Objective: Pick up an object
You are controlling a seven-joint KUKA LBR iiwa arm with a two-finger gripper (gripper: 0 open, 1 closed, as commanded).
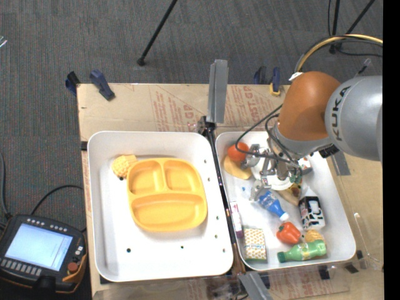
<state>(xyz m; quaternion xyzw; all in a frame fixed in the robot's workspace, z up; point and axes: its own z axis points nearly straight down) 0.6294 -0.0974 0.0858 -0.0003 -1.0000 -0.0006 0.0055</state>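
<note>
A small blue and white plastic bottle (273,204) lies on its side in the right-hand shallow white bin (334,199), near the bin's middle. Its long axis runs diagonally, with the white cap end pointing toward the lower right and the blue body toward the upper left. Directly above its upper end hangs the two-finger gripper (275,179) of the grey arm with the orange band (307,112), reaching in from the right. The metal fingers sit close to the bottle's upper end, but whether they are apart or together, or touch the bottle, cannot be told from this angle.

Around the bottle in the same bin lie an orange-red round toy fruit (237,152) at the upper left, a black and white can (311,211) to the right, a red toy pepper (288,232), a green bottle (302,252) on its side, and a small patterned box (254,243).

The left-hand white bin (106,230) holds a yellow divided plastic tray (167,192), with a small yellow ridged toy (122,164) touching its upper left corner.
</note>
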